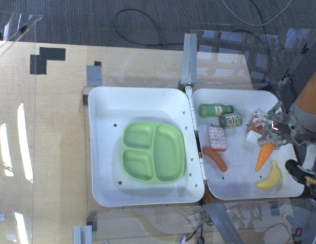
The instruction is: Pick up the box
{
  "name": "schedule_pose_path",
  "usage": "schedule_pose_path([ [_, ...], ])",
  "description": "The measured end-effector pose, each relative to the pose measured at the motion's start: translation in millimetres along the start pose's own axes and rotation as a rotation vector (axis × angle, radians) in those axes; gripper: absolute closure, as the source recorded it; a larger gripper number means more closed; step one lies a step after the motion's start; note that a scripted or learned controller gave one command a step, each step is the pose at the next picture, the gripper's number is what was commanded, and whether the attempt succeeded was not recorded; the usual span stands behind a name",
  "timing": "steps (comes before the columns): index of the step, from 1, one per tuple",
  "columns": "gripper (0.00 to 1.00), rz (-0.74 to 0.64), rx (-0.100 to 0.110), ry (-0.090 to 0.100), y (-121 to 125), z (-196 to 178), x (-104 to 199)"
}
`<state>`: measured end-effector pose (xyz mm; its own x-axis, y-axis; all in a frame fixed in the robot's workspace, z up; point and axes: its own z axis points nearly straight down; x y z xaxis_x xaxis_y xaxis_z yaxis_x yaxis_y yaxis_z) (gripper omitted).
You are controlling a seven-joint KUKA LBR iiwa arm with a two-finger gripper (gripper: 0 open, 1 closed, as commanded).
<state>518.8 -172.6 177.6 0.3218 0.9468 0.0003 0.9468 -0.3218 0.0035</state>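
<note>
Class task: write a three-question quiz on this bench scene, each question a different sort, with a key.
1. True or false: the green tray lies in the left bin.
2. Which lies nearest the box? A banana B sausage C carrot
3. Fill in: the tool is over the ___ bin.

Key: 1 true; 2 B; 3 right.

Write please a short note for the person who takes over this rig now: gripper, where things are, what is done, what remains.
Gripper: over the right bin's right side, above the carrot; nothing seen held.
Box: small, red-and-white, lying flat in the right bin's left part, above the sausage.
Left bin: holds the green divided plate.
Done: nothing; box not lifted.
Left: reach the box, grasp, lift.
</note>
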Motion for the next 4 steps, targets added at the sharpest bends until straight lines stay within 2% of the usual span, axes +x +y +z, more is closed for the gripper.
schedule_pose_path([
  [1, 1.0, -0.132, -0.001, 0.0, 31, -4, 27],
  [2, 1.0, 0.141, 0.002, 0.0, -2, 5, 3],
  [3, 1.0, 0.152, -0.005, 0.001, 24, 91, -14],
  [4, 0.0, 0.149, -0.005, 0.004, 24, 90, -12],
])
